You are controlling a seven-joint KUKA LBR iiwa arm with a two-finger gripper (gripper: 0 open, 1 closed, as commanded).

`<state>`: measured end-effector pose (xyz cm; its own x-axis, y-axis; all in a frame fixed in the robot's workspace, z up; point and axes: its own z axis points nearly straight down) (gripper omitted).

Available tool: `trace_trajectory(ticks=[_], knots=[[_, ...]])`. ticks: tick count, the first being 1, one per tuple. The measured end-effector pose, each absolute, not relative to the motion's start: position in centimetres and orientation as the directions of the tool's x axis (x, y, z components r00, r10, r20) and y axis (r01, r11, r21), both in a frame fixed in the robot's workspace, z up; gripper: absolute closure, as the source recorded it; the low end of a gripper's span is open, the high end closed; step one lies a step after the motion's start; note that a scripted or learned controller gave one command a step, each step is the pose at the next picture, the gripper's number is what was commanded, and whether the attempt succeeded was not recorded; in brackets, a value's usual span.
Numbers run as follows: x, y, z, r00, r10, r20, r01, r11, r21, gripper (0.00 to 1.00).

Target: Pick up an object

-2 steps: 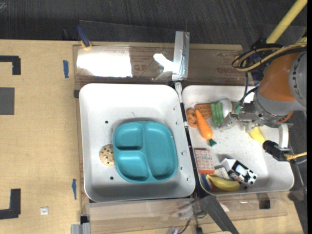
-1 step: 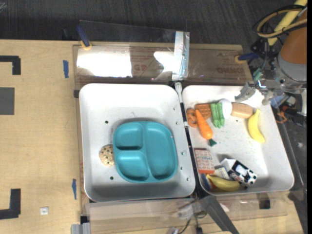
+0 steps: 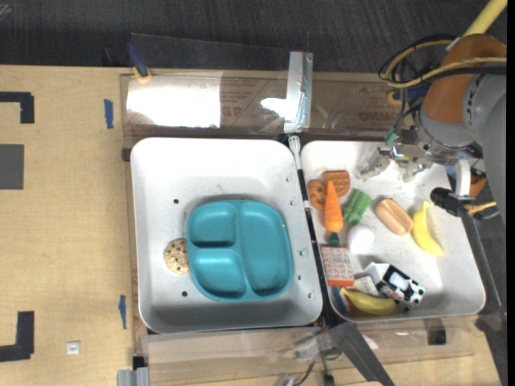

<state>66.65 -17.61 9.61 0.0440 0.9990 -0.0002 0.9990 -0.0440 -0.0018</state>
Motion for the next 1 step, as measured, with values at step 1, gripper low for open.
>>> trace_trajectory(ticks=[1], knots=[[65.05, -11.74, 8.64, -0.059, 0.998, 0.000, 0.998, 0.059, 0.002, 0.00]])
